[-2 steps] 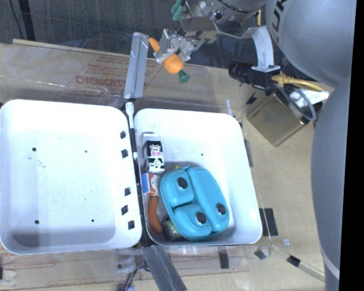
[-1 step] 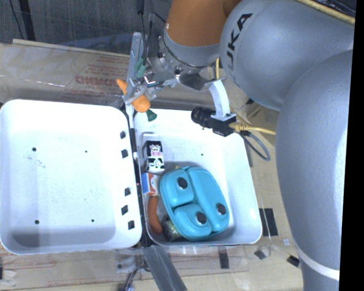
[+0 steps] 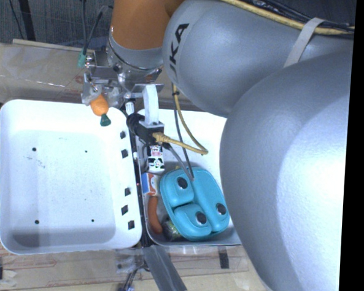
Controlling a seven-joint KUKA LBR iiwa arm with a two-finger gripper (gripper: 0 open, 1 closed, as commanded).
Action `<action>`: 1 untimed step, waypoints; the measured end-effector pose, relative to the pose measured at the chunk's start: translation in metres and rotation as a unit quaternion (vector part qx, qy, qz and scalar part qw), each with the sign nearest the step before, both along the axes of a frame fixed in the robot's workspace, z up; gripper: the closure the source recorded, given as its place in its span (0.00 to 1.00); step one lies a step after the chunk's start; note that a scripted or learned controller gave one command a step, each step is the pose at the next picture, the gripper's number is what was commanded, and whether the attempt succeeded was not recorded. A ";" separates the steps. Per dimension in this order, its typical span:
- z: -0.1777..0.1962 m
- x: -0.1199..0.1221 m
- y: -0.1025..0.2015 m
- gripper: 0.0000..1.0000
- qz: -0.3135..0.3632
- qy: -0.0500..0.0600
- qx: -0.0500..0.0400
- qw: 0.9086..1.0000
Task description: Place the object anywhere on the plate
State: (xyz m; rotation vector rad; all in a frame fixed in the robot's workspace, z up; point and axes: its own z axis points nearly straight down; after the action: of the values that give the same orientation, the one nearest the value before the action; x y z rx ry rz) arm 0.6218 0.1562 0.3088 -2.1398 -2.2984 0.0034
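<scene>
My gripper (image 3: 100,101) hangs over the far right corner of the left bin (image 3: 24,110). It is shut on a small orange object (image 3: 98,106) with a green tip (image 3: 105,120), which shows between the metal fingers (image 3: 87,96). The blue plate (image 3: 194,204), with three dark spots on it, lies in the right bin (image 3: 225,240), down and to the right of the gripper. The arm's big grey body covers most of the right bin.
Beside the plate, along the right bin's left wall, lie a small black-and-white item (image 3: 157,164) and a reddish item (image 3: 153,211). A yellow cable (image 3: 185,147) runs from the wrist over the right bin. Black marks dot the left bin's right rim (image 3: 127,194).
</scene>
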 end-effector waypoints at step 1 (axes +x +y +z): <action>-0.064 0.024 0.053 1.00 -0.073 0.002 -0.001 0.997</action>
State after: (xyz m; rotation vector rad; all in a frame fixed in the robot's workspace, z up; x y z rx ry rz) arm 0.6457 0.2090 0.2448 -2.3011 -2.1345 0.0090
